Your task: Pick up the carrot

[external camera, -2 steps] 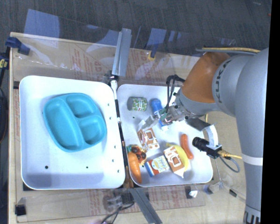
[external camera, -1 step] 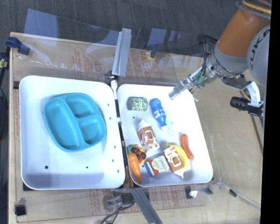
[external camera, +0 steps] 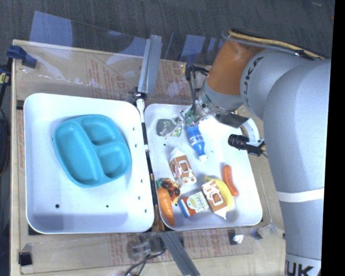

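The carrot (external camera: 165,206) is an orange piece lying at the near left corner of the right bin (external camera: 247,167), against its left wall. It lies free, with a small dark red item (external camera: 169,186) just behind it. My gripper (external camera: 187,117) hangs at the far side of the same bin, above a grey crumpled object (external camera: 167,127) and the top of a blue bottle (external camera: 196,141). It is well apart from the carrot. The grey arm with its orange band (external camera: 231,65) comes in from the upper right.
Around the carrot the right bin holds two printed cartons (external camera: 182,169) (external camera: 214,195), a smaller carton (external camera: 193,205), a yellow banana (external camera: 231,196) and an orange-red sausage (external camera: 229,178). A blue divided plate (external camera: 92,149) lies in the left bin (external camera: 36,202).
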`<state>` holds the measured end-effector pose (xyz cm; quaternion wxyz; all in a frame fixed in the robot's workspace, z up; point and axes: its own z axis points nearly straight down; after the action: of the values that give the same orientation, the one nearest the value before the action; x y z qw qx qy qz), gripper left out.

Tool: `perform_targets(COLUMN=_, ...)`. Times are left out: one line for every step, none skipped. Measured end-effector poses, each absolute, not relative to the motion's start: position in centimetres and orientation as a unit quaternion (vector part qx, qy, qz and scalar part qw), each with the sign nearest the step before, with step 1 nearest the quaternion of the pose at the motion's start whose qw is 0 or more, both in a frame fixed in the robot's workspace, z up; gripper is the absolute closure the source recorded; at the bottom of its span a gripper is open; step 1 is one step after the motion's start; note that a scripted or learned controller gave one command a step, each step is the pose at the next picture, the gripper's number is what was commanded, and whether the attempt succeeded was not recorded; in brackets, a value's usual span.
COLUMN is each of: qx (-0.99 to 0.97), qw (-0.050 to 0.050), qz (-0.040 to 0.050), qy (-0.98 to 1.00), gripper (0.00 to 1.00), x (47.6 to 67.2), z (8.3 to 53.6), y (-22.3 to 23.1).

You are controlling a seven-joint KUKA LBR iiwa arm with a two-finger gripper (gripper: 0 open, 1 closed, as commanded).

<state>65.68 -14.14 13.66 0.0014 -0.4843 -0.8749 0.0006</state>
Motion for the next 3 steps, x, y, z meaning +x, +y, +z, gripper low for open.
perform_targets(qx=-0.478, qw=0.001, qz=0.0002, qy=-0.878, gripper=0.00, x=53.4, z=14.2, y=-13.7)
perform_targets(qx=-0.572, qw=0.001, qz=0.0009, qy=-0.821, gripper=0.00, x=58.0, z=9.1, y=-16.3)
perform_targets(qx=-0.498, qw=-0.001, qz=0.0002, qy=-0.867, gripper=0.00, x=60.0, z=18.6, y=-21.0)
